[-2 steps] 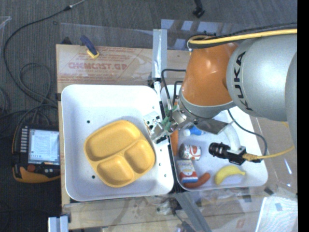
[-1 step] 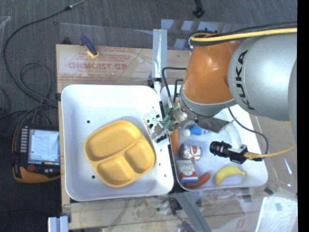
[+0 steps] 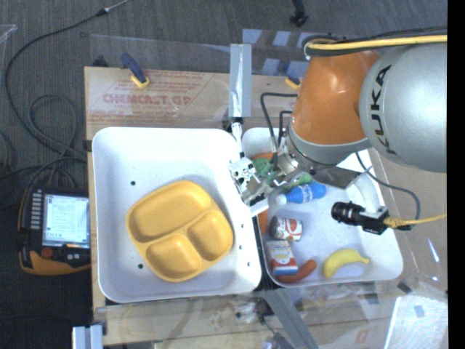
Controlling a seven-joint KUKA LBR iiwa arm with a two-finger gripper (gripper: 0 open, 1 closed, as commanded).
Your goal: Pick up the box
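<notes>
Gripper (image 3: 254,184) hovers over the divider between the bins; can't tell its state. The box (image 3: 280,258) lies at the right bin's (image 3: 392,260) near edge, beside the banana (image 3: 346,261); approach squarely.

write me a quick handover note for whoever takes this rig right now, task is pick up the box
Gripper: low over the divide between the two bins, at the right bin's upper left; whether it grips anything cannot be told.
Box: a small red and white carton lying in the right bin, beside the sausage, below the can. The gripper is apart from it.
Also there: banana, blue bottle. Yellow divided tray sits in the left bin.
Done: nothing visible; box not lifted.
Left: move to the box, grasp, lift.
</notes>
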